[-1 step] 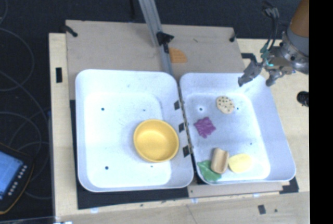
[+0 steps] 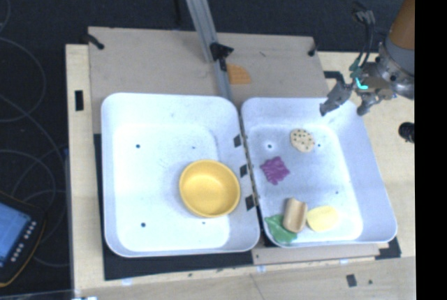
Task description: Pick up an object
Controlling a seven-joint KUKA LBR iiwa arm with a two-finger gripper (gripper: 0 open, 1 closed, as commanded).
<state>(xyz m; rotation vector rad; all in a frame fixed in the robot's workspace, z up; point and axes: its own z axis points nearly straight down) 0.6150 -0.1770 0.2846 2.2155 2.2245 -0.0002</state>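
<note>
Nearest the camera, along the front edge of the right bin (image 2: 374, 183), I see three items crowded together: a green piece (image 2: 279, 230) in the front corner, a tan cylinder (image 2: 294, 214) touching it and standing roughly upright, and a yellow lump (image 2: 323, 218) just beside the cylinder. Further in lies a purple piece (image 2: 274, 169), well apart from that cluster, and beyond it a speckled cookie (image 2: 302, 139), alone on bare floor near the bin's far end. The left bin (image 2: 126, 152) holds a yellow bowl (image 2: 209, 188) toward its front. Farthest back, the jaws (image 2: 347, 102) hang over the far right corner of the right bin, spread wide with nothing between them.

The relation I would steer by: the cookie is the nearest candidate, lying toward the camera and to the view's left of the jaws, with the purple piece further along the same line. The cookie looks roughly round, so I judge no long axis needs matching. The front cluster looks harder, since its items touch. No object is lifted yet.
</note>
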